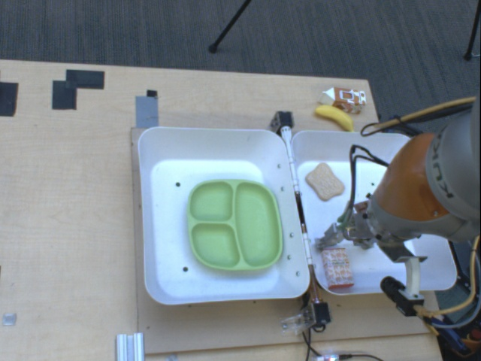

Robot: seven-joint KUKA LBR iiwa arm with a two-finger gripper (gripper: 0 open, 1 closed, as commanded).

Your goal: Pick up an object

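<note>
Your arm point(421, 186) is reaching in from three o'clock, its gripper point(338, 235) hanging just above the red-and-white packet point(337, 267) lying at six o'clock in the right bin point(436, 277), likely lining up a grasp; grip state unclear.

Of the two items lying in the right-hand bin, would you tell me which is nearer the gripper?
The red-and-white packet, directly beside the gripper; the tan bread slice lies farther up the bin.

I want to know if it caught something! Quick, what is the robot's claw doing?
Claw: low in the right bin, just above the red and white packet. Whether it is open or closed cannot be told, and nothing is seen held.
</note>
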